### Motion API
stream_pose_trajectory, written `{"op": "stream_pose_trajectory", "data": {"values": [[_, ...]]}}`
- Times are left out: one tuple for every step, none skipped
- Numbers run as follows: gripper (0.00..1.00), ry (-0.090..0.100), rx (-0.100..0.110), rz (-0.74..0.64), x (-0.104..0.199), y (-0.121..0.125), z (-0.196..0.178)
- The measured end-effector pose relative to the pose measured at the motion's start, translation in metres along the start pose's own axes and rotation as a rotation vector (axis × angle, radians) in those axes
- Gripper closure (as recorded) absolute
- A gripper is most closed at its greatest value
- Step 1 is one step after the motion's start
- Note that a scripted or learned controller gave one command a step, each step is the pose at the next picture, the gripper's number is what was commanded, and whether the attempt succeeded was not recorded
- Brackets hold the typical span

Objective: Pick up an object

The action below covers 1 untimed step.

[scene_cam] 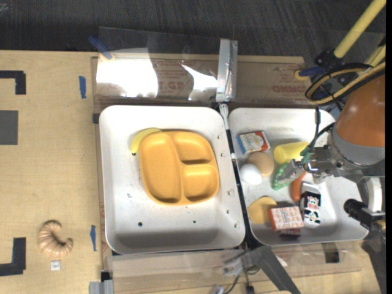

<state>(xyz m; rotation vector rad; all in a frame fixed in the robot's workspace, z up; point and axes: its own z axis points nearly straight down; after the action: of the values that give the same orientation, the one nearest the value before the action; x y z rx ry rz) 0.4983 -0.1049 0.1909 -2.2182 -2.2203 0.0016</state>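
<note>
The right bin point(343, 222) holds several small objects. A red, white and blue packet point(253, 141) lies at the back, with a yellow piece point(288, 151) to its right. Beside them are a tan egg point(262, 163) and a white egg point(250, 174). Toward the front lie a yellow round piece point(261, 209), a red box point(286, 218) and a black and white carton point(311, 206). My gripper point(304, 167) hangs low over a green item point(282, 176) and an orange item point(296, 190), partly covering both.
The left bin point(116, 182) carries a yellow divided plate point(179, 166) with a yellow banana-like piece point(142, 137) peeking out behind it. A tan croissant-shaped toy point(54, 237) lies on the bench at far left. Cables and a yellow pole stand at the upper right.
</note>
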Motion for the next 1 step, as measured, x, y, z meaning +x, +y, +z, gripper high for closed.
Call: {"op": "stream_pose_trajectory", "data": {"values": [[1.0, 0.0, -0.003, 0.0, 0.0004, 0.0011, -0.0102]]}}
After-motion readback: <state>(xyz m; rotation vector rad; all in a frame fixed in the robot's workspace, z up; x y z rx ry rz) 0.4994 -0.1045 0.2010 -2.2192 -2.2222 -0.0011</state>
